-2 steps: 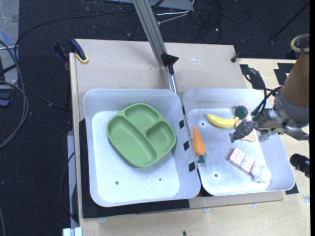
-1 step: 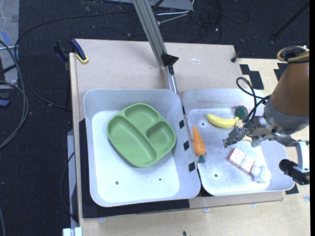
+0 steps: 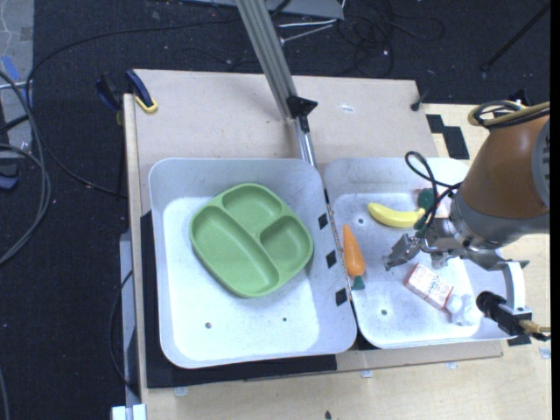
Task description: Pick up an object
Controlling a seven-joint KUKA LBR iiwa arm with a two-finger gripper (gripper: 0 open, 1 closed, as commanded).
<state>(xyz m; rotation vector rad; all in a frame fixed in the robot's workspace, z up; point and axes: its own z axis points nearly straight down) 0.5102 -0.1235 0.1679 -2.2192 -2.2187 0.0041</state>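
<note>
Orange carrot (image 3: 353, 251) lies lengthwise, green end nearest.

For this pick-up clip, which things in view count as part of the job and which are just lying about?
Job:
- pincer
- carrot
- banana
- carton
- right bin

Lying about:
- green plate
- left bin
- clamp

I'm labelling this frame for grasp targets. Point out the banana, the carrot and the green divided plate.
banana (image 3: 391, 215), camera view, middle of its yellow curve.
carrot (image 3: 353, 252), camera view, middle of its orange body.
green divided plate (image 3: 229, 252), camera view, floor of its largest compartment.
</note>
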